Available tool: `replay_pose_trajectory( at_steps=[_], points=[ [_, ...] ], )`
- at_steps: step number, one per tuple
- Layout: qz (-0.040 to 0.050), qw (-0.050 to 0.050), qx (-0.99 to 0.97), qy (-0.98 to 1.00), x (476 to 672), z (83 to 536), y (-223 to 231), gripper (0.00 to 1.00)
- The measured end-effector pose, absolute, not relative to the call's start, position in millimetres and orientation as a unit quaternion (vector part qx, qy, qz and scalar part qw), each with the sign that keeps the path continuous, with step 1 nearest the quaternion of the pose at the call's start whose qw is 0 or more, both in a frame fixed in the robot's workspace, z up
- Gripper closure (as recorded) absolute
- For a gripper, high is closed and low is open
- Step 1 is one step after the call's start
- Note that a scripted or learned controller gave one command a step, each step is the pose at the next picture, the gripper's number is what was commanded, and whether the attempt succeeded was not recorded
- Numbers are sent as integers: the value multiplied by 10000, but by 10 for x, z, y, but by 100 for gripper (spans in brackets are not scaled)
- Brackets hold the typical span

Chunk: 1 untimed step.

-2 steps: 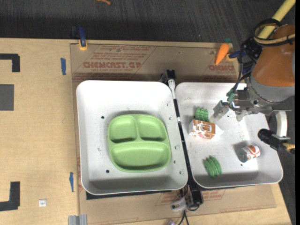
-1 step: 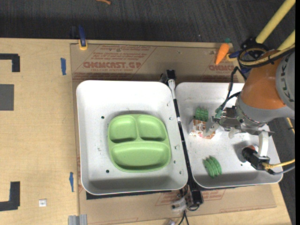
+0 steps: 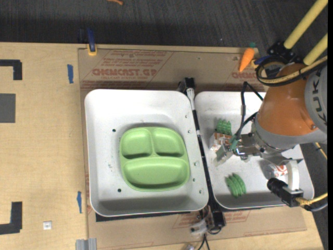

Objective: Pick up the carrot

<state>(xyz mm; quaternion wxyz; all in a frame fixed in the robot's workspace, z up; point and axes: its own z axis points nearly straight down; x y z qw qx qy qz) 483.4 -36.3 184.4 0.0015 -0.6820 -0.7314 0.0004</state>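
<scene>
Carrot (image 3: 246, 59) sits outside both bins, on the brown board (image 3: 130, 69) just past the far rim of the right bin (image 3: 256, 99), green top pointing away from the bin. It lies close to the arm's cables (image 3: 270, 69).

Gripper (image 3: 227, 151) is low inside the right bin, well apart from the carrot, just beside a small orange-and-white packet (image 3: 220, 138). Spread or pressed together: cannot tell, the wrist hides too much. Nothing visibly held.

Other items: two green ridged pieces in the right bin, one near the packet (image 3: 223, 125), one toward the near rim (image 3: 235, 184); green divided plate (image 3: 153, 158) in the left bin (image 3: 99, 139).

Judgement: reach phase, grasp not yet started. To do it well:
- lift clear of the bin wall before travelling
- cross the far rim and stop above the carrot's thick middle
- close across its narrow width, not along its length
- mind the cables
</scene>
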Motion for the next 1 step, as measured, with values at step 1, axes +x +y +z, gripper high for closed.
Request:
replay_pose_trajectory(
  at_steps=[1],
  points=[
    [-4,-2,-7690,-6392,4796,1845,186,0]
  ],
)
